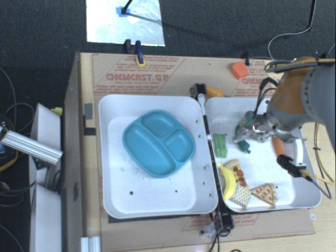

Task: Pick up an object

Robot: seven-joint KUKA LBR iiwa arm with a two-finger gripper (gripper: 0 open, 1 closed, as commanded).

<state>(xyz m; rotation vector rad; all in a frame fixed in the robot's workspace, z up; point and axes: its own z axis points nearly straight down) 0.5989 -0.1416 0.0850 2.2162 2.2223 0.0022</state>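
Observation:
My gripper [244,137] hangs low over the middle of the right bin [226,112], with the grey arm and its orange band [291,91] behind it on the right. A small teal object [245,147] lies just under its tips. Left of it lies a green piece [220,145]. An orange carrot [277,146] lies to the right, partly behind the wrist. A banana [229,180], a checkered piece [240,195] and a pizza slice [265,193] lie along the bin's front.
The left bin [118,193] holds a blue divided plate [158,142]. An orange block [239,70] and an orange-tipped item [212,92] lie on the board behind the bins. Cables run beside the arm on the right.

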